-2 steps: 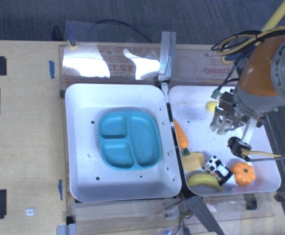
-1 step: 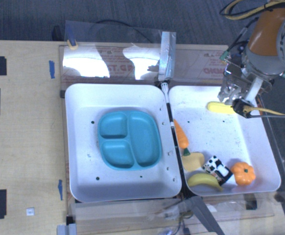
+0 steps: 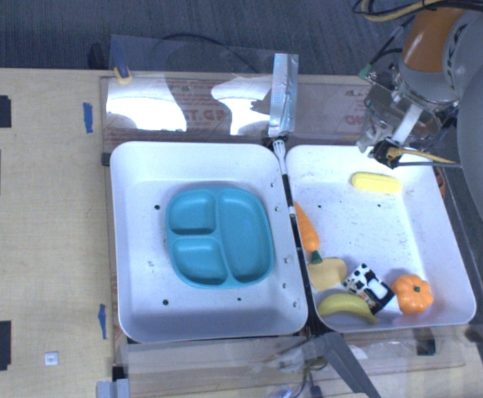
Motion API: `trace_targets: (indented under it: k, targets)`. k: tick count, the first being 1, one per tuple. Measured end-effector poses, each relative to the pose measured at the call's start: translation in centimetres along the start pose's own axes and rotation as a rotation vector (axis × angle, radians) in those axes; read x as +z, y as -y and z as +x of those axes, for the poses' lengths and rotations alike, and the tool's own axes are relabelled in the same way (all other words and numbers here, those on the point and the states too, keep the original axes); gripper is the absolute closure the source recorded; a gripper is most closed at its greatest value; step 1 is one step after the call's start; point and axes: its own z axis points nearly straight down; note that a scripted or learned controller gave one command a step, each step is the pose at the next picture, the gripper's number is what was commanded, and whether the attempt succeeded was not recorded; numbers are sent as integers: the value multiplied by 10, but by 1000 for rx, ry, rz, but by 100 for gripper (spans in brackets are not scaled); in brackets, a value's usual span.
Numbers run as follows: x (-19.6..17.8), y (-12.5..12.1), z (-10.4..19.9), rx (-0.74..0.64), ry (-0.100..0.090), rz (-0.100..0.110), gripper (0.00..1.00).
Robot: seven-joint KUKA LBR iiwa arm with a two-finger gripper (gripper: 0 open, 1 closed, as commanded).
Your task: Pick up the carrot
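**Banana, cow and pumpkin up front; carrot hugs the wall behind them**

Banana (image 3: 347, 306) lies lowest in the camera view, along the bottom rim of the right bin (image 3: 399, 235). Just above it stands a small black-and-white cow toy (image 3: 368, 285), with an orange pumpkin (image 3: 412, 295) touching or nearly touching it on the right. A pale pear-like fruit (image 3: 329, 272) sits to the cow's left.

The carrot (image 3: 306, 229) lies higher up, at the left edge of that bin. It runs along the wall beside the divider between the two bins, its green end pointing down toward the pale fruit. A yellow block (image 3: 375, 182) rests near the bin's upper edge. The left bin (image 3: 138, 181) carries a teal divided plate (image 3: 221, 235) on the same surface.

The end effector (image 3: 384, 135) hangs over the right bin's upper right corner, above the yellow block and well apart from the carrot. Whether it is wide or narrow I cannot tell, and nothing can be seen held in it.

The pick looks not yet begun, and the risk lies mainly in the carrot's position. It is so close to the wall that a descent could land on the rim or divider instead of straddling it. Its tapered, rounded body may squirt out of a grasp taken off-centre. A grasp near the green end could also catch or push the pale fruit.
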Motion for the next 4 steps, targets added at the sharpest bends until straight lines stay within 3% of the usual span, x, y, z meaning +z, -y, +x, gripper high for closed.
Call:
trace_targets:
  k: [1, 3, 4]
  targets:
    - [138, 4, -10, 193, -4, -3, 100]
    - [125, 14, -65, 553, 1, 8, 100]
    - [37, 44, -73, 626, -7, -3, 100]
